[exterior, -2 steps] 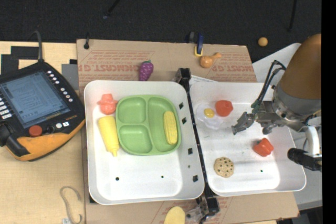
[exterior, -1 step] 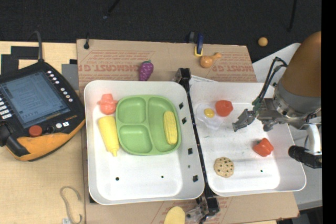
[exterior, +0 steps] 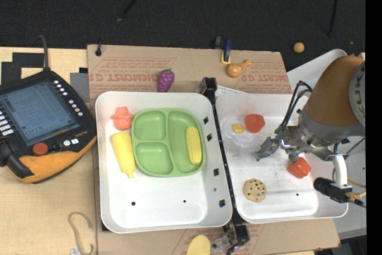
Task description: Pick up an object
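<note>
My gripper [exterior: 279, 151] hangs low over the middle of the right bin [exterior: 280, 212], open, with nothing between its fingers. A red block [exterior: 299, 168] lies just below and to the right of it, close to one finger. A red tomato-like piece [exterior: 255, 122] and a white fried egg with a yellow yolk [exterior: 239, 130] lie to its upper left. A round cookie [exterior: 255, 190] rests nearer the bin's front edge.
The left bin [exterior: 155, 206] holds a green divided plate [exterior: 156, 155] with a corn cob [exterior: 193, 145], a yellow piece [exterior: 123, 153] and a pink piece [exterior: 121, 118]. Purple grapes [exterior: 166, 79], an orange toy [exterior: 237, 68] and a yellow fruit [exterior: 199, 244] lie outside. A control tablet [exterior: 39, 113] sits left.
</note>
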`<control>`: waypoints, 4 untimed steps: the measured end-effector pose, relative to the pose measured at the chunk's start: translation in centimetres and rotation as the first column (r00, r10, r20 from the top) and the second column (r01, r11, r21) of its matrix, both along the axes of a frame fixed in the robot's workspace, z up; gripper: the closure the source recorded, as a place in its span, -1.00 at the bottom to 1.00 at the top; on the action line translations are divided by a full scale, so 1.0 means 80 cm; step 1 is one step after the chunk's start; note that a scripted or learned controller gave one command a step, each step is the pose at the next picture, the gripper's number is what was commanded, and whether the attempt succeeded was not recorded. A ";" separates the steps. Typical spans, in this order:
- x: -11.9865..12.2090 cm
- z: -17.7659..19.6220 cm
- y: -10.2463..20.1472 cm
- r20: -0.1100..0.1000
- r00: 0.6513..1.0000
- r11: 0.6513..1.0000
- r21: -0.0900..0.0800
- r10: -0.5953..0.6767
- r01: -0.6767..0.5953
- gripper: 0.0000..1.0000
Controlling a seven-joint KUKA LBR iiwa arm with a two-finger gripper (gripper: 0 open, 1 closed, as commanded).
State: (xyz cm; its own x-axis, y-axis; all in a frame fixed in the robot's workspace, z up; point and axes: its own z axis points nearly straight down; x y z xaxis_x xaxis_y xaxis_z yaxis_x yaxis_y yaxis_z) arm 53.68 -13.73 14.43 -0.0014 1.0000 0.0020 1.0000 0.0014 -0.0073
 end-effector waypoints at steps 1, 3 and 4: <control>-0.001 -0.067 0.003 0.000 1.000 1.000 0.001 0.000 0.000 -1.00; 0.001 0.028 -0.003 0.010 1.000 1.000 -0.002 -0.002 0.002 1.00; 0.003 0.104 -0.014 0.011 1.000 1.000 -0.003 -0.002 0.003 1.00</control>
State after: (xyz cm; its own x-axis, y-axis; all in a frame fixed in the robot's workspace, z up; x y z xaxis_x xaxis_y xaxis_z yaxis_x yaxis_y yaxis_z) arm 53.95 -14.85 22.73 0.0011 1.0000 -0.0010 1.0000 -0.0011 0.0041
